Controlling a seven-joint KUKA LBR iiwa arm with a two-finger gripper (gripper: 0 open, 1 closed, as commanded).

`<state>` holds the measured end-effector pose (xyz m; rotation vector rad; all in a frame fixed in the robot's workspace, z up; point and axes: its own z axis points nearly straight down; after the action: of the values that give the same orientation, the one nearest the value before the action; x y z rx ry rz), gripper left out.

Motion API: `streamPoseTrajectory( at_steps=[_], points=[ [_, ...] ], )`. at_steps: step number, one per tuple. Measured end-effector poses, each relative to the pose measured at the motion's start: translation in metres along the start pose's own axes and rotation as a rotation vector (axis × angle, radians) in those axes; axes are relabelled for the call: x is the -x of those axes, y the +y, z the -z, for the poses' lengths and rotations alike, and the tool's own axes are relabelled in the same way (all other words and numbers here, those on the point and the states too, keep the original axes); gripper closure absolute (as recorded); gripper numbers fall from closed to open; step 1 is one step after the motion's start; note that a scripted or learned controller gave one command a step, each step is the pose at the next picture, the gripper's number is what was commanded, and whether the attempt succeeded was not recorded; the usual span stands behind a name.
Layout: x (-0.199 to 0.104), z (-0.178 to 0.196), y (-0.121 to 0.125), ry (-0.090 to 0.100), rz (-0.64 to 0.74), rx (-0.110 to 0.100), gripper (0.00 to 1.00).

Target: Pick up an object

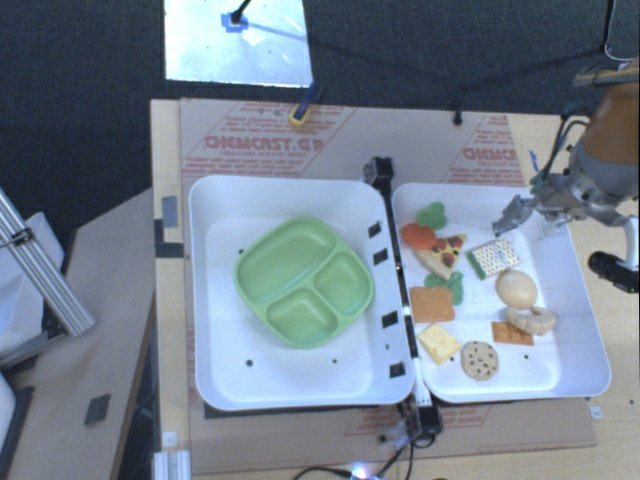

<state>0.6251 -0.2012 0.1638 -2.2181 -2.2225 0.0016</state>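
The nearest thing to my tool is the green-and-white checked block [493,257], lying flat in the upper middle of the right bin [580,298]. Around it lie the other pickings: a pale egg-like lump [516,288] just below it, a pizza slice [441,255] and a tomato [418,236] to its left with a green leaf [432,214] above them, an orange cracker [432,303], a cheese square [438,343], a cookie [480,360], a small orange bit [512,334] and a curled pale piece [531,319] toward the bin's near side. Nothing is lifted; every piece lies on the bin floor.

My tool [512,218] hangs at the upper right of that bin, slanting down toward the checked block, near it but apart. Whether its fingers are apart or together I cannot tell from here; nothing shows between them.

I judge this the approach: no grasp made yet. The next move calls for settling on one piece, most likely the checked block, coming down over it square and low, and closing on its edges. It lies flat, so I would need to get right down to the floor, and the egg lump sits close enough to be nudged.

The left bin [220,268] holds a green divided plate [303,281]. Both bins sit on a printed cardboard sheet [265,140] on the table [115,258]. Beyond is dark carpet [80,48] with a shiny plate [235,28] on it.
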Motion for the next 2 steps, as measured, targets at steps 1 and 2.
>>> streamPoseTrajectory(
  at_steps=[1, 2],
  points=[
    [0.002, -0.051, 0.010, -0.001, 0.003, 0.001, 0.00],
    [0.001, -0.079, 0.012, -0.001, 0.004, 0.004, 0.00]
  ],
)
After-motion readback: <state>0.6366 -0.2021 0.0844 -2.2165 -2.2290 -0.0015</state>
